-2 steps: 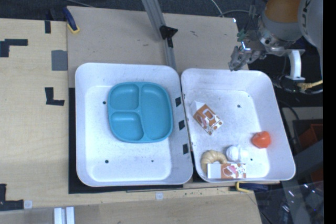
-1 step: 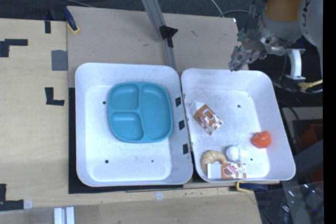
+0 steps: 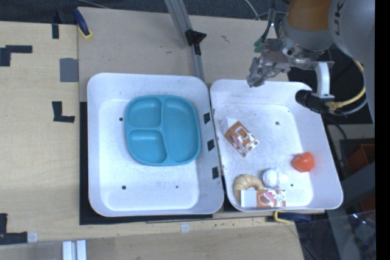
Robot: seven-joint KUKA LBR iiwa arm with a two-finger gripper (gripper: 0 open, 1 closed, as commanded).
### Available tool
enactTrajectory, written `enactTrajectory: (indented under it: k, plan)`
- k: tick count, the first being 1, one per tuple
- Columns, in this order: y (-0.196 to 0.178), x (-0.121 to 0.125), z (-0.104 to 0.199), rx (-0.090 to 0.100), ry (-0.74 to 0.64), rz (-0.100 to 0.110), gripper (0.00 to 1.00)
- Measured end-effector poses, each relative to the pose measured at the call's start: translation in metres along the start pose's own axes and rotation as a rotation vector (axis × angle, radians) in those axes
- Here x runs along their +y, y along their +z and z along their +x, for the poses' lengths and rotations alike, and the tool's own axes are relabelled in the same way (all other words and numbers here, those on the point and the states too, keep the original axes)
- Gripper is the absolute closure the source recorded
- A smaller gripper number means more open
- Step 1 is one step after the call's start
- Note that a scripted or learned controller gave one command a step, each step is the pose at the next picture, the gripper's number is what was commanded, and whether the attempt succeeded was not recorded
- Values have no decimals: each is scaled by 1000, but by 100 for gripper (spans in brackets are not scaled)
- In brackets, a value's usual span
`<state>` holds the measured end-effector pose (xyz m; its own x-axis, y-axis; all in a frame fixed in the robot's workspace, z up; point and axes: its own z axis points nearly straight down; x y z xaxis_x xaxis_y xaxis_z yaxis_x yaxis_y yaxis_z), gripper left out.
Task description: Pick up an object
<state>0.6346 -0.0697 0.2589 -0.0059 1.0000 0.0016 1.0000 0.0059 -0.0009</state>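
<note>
A: Layout, big to small? Clock directions taken from the centre of the right bin.
B: Left bin (image 3: 103, 143) holds a teal divided plate (image 3: 163, 130). Right bin (image 3: 317, 149) holds the small stuff. Arm (image 3: 329, 3) comes in at 1 o'clock, gripper (image 3: 258, 77) hangs over the bin's rim at 12. Nothing between its tips; whether it's open or closed I cannot tell.
A: Candidates?
B: Orange-and-white packet (image 3: 241, 137) at 9, lying flat, alone. Flat carton (image 3: 263, 198) at 6 against the front wall, with a croissant-like piece (image 3: 247, 182) and a small white object (image 3: 270, 178) touching it. Orange ball-like item (image 3: 303, 161) at 4, clear of the rest.
A: Pick?
B: Packet, I'd say. Probably light, thin, a bit crinkly. Pinch across the short side near the middle; too flat for an edge grab. Ball likely rolls, slippery. The 6 o'clock cluster is crowded, wall blocks a finger.
</note>
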Motion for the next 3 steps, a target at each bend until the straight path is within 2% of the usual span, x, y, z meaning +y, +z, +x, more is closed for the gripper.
enactTrajectory:
  k: [1, 3]
  plan:
    - [-2, -11, 50, 0, 0, 1, 100]
    - [31, -42, 152, -1, -1, 3, 100]
